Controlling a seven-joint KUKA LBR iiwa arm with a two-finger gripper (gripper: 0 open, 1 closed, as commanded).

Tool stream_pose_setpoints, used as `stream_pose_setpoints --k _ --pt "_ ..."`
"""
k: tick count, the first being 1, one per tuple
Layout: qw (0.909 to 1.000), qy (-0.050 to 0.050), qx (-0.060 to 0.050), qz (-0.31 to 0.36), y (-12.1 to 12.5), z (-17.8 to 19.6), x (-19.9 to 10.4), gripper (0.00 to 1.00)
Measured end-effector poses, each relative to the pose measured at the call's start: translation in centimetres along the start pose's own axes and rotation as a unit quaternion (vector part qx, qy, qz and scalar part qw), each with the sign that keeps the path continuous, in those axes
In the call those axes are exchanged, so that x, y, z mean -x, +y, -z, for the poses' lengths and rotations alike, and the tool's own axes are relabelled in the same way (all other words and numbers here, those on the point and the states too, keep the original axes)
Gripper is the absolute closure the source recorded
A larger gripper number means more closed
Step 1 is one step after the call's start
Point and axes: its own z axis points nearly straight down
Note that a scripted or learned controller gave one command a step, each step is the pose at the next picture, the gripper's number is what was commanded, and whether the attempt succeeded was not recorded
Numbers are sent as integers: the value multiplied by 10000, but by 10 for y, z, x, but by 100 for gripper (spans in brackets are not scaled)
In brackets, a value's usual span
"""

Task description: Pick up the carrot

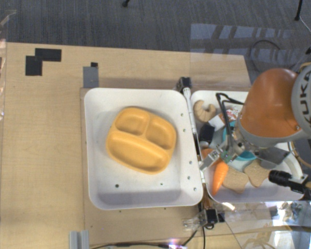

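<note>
The orange carrot (219,177) is in the right bin (280,195), near its front left corner, with its thin tip pointing toward the front wall. My gripper (221,157) is directly over the carrot's thick end, and its metal fingers (209,160) are shut on that end. The carrot lies partly over a slice of toast (237,180). The grey arm with its orange band (269,102) covers much of the right bin's middle.
A yellow divided plate (141,139) lies in the left bin (101,191). The right bin also holds a beige curled piece (203,109), a black-and-white item (212,124), a teal item (243,162) and a second toast piece (257,176). Cables run along the bench's front.
</note>
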Motion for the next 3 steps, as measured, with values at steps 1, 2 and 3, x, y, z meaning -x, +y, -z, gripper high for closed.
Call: stream_pose_setpoints --k 1,2,3 --pt "10000 0 0 0 0 0 0 0" --pt "10000 0 0 0 0 0 0 0" --pt "9994 -6 -24 -355 -49 -87 65 0"
